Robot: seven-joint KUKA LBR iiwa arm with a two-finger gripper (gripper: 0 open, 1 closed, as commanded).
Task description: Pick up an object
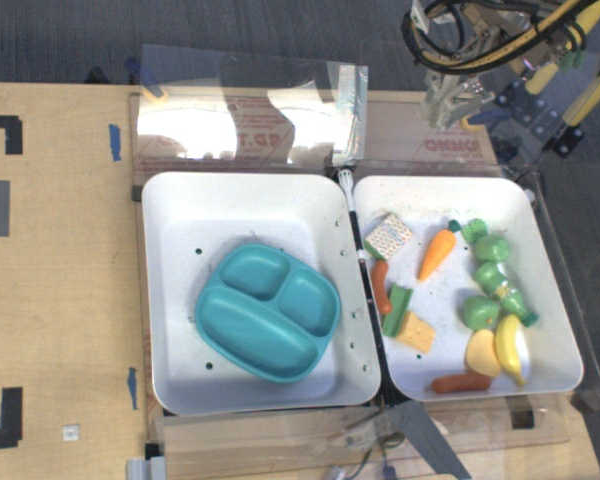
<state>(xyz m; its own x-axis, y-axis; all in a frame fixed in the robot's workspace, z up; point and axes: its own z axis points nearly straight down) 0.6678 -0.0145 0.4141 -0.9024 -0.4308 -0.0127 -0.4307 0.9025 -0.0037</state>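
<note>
The right white bin [550, 268] holds several toy foods: an orange carrot [437, 253], a tan waffle cracker [388, 236], a red sausage [380, 284], a yellow cheese wedge [416, 334], a green pea pod [496, 268], a yellow banana [512, 348] and a second red sausage [462, 382]. My gripper [450, 116] hangs high above the bench behind the right bin's far edge, well clear of the food. It is open, with nothing between its fingers.
The left white bin [170, 218] holds a teal divided plate [268, 310]. A clear plastic sheet [250, 118] stands behind the bins. Yellow and black cables [500, 38] loop around the arm's wrist at the top right. Bare wooden bench [50, 268] lies to the left.
</note>
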